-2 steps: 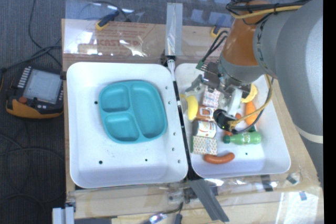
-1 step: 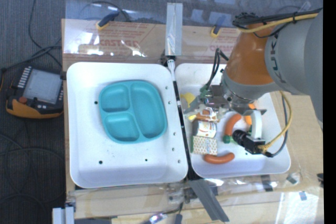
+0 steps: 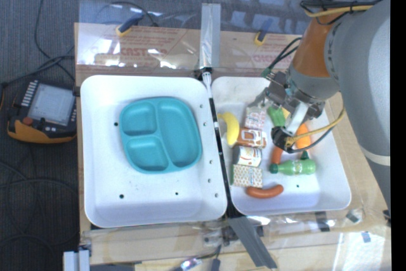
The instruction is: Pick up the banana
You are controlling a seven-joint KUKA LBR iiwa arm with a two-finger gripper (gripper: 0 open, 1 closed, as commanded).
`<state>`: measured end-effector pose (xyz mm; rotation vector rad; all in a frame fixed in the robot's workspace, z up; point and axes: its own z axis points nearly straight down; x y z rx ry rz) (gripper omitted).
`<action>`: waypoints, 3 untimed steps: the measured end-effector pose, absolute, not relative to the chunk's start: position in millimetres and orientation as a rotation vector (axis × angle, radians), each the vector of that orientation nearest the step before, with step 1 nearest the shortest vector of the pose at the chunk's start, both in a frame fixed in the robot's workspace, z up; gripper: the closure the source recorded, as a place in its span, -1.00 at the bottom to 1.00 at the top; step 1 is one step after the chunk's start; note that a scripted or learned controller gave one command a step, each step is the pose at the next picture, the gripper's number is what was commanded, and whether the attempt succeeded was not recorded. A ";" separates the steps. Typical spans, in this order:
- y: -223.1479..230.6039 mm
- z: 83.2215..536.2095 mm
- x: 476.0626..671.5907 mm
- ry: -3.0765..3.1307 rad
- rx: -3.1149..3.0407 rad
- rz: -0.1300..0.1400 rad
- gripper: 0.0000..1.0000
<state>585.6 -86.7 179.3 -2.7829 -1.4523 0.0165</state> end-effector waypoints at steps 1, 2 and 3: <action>-109.1 93.7 609.8 -0.755 -3.052 -0.021 -1.00; -110.6 108.1 614.7 -0.760 -3.060 -0.038 1.00; -124.2 110.4 575.9 -0.793 -3.041 0.007 1.00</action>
